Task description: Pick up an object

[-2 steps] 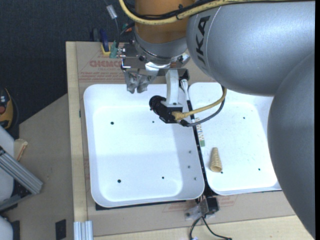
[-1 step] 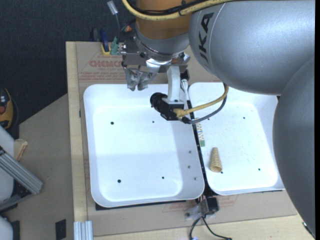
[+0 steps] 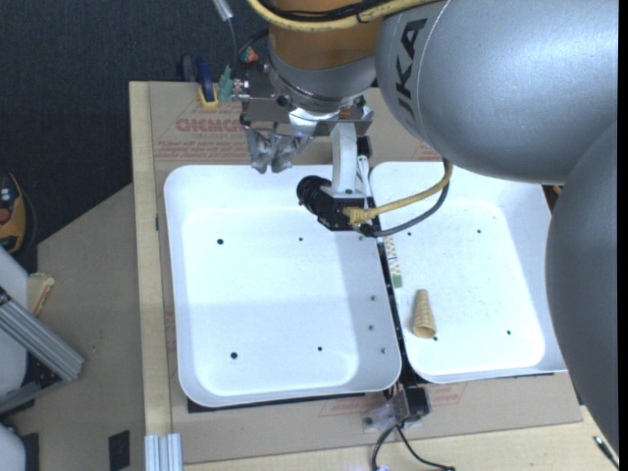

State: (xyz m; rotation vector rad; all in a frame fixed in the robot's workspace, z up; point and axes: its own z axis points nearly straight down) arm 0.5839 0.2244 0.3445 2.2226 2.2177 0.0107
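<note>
A small tan cone-shaped object [image 3: 423, 314] lies in the right bin [image 3: 491, 263], near its left wall toward the front. My gripper [image 3: 272, 153] hangs over the far rim of the left bin [image 3: 265, 292], well away from the cone, up and to the left of it. Its grey fingers [image 3: 263, 152] point downward, close together, and I see nothing between them. The big grey arm with its orange band covers the upper right of the view.
A black cable fitting with a yellow hose [image 3: 339, 209] hangs over the wall between the two bins. The bins sit on a cardboard sheet [image 3: 186, 126]. Metal framing [image 3: 34, 346] lies off the bench at the left.
</note>
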